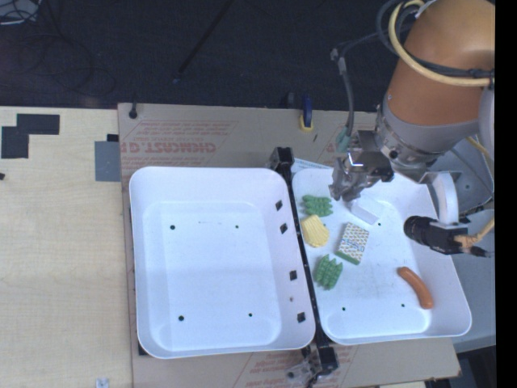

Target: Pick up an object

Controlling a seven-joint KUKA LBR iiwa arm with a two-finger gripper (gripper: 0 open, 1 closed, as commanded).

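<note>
We see the gripper (349, 186) above the right bin (388, 326), near a green toy (317, 207); its grip state is unclear; the cardboard (202, 132) print is unreadable.

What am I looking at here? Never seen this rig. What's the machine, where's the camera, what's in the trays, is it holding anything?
It is one picture from a fixed camera above a bench, looking down at a slant. The big orange and grey shape at the upper right is a robot arm reaching in; its gripper hangs over the back of the right bin. Two shallow white bins sit side by side. In the right bin lie two green ridged pieces, a yellow piece, a small speckled block and an orange sausage-shaped item. The left bin shows bare white floor. I see nothing in the gripper.
</note>
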